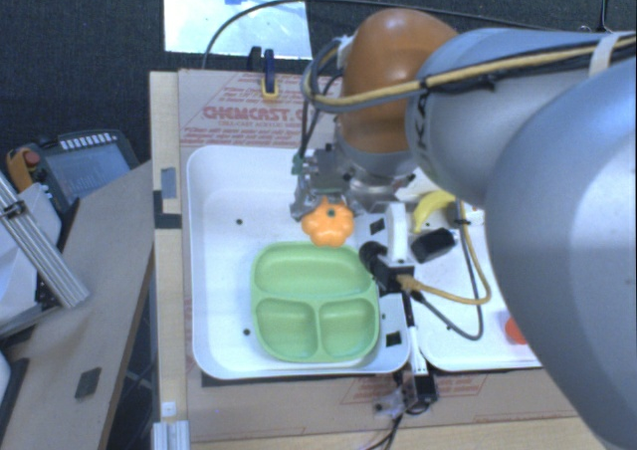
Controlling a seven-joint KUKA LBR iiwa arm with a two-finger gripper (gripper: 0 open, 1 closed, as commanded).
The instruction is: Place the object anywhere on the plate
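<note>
Presently catalogued: one arm, one gripper, one pumpkin, one plate, two bins.

Item, pumpkin: small, orange, ribbed toy. It sits directly under the gripper, just beyond the plate's far rim, over the left bin. Whether it rests on the bin floor or hangs clear of it cannot be told from this angle.

Item, plate: pale green, three compartments, one long at the far side and two smaller at the near side. It lies in the near right part of the left bin.

Item, gripper: the metal parts sit on top of the pumpkin and appear to touch it. The wrist hides the fingertips, so their spacing cannot be told, nor whether the pumpkin is truly gripped.

Item, right bin: holds a banana behind the cables and a small orange-red piece near the arm's edge.

Step in hand, by judgement: carry the pumpkin a short way toward the camera and set it on the plate. To do it well, the lift should clear the plate's raised rim, the long far compartment being the nearest target. Release should come low, since a round toy let go from height may roll off. If the grip proves false, the pumpkin would stay behind.
</note>
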